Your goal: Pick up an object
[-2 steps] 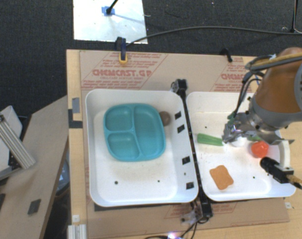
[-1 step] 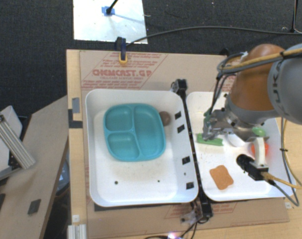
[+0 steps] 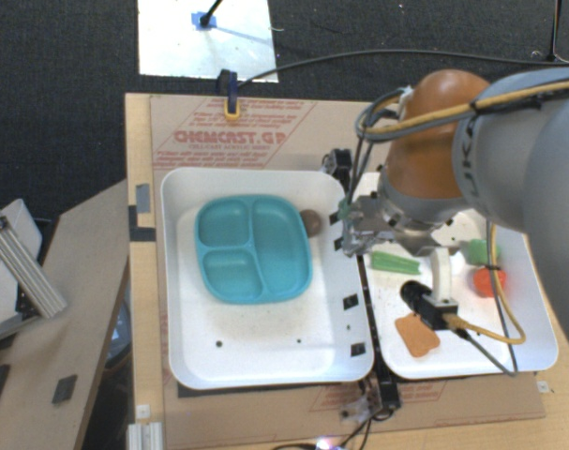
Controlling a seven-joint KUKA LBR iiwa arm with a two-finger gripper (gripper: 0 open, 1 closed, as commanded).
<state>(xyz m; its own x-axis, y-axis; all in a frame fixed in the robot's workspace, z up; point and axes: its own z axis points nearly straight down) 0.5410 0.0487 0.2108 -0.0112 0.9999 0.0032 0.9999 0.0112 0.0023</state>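
While the arm (image 3: pixel 509 148) hangs over the right bin (image 3: pixel 537 345), its gripper (image 3: pixel 359 237) sits near the divider; whether it is clenched or released cannot be told. A flat green piece (image 3: pixel 395 262) lies just beside it, an orange wedge (image 3: pixel 417 336) nearer the front. A teal divided plate (image 3: pixel 253 248) rests in the left bin (image 3: pixel 256 354) on the cardboard-topped bench (image 3: pixel 247 129).
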